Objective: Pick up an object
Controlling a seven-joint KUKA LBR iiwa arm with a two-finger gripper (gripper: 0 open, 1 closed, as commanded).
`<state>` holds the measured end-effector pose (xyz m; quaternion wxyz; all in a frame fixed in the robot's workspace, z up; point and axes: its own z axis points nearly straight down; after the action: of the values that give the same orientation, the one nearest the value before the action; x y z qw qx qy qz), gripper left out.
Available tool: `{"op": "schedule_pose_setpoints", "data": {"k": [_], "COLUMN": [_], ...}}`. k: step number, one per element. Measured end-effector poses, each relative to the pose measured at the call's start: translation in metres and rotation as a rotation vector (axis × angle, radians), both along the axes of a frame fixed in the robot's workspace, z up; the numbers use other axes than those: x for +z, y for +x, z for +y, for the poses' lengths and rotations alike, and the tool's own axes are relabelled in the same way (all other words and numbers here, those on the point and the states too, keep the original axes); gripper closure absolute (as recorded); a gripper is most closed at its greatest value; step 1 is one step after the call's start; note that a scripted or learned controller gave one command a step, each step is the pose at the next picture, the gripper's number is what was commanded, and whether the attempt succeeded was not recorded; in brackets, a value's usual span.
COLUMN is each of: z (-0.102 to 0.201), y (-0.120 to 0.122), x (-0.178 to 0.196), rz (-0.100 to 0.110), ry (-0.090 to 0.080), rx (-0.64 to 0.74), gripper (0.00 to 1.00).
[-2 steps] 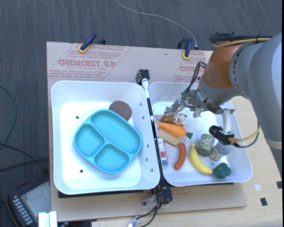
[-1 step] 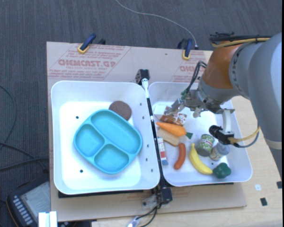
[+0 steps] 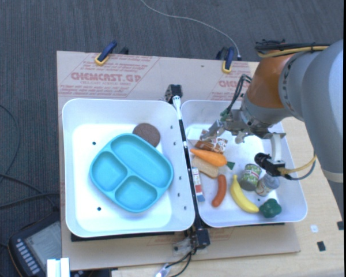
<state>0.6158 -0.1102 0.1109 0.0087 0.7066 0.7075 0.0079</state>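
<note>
Camera view: gripper [image 3: 219,130] hovering at back of right bin [image 3: 294,212], over packet [image 3: 213,145]. Carrot [image 3: 207,157] lying just in front, long axis running left-right. Opening width possibly hidden by wrist clutter; cannot tell. Nothing visibly held.

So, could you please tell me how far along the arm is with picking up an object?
Done: the arm has reached into the right bin, and the gripper sits low by the carrot at that bin's left side. In hand: nothing visibly lifted; whether anything is gripped cannot be told. Left: grasping and raising an item; the banana, sausage and can lie in the bin.
</note>
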Motion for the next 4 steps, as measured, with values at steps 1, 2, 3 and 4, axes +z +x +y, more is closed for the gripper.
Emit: {"op": "schedule_pose_setpoints", "data": {"k": [1,2,3,4], "z": [0.0005,0.0000,0.0002,-0.0001], "y": [-0.0024,-0.0051,-0.0058,-0.0103], "x": [-0.0003,-0.0006,-0.0007,-0.0012], "rz": [0.000,0.003,0.002,0.005], "ry": [0.000,0.000,0.000,0.000], "rx": [0.000,0.000,0.000,0.000], "gripper": [0.00,0.00,0.00,0.00]}}
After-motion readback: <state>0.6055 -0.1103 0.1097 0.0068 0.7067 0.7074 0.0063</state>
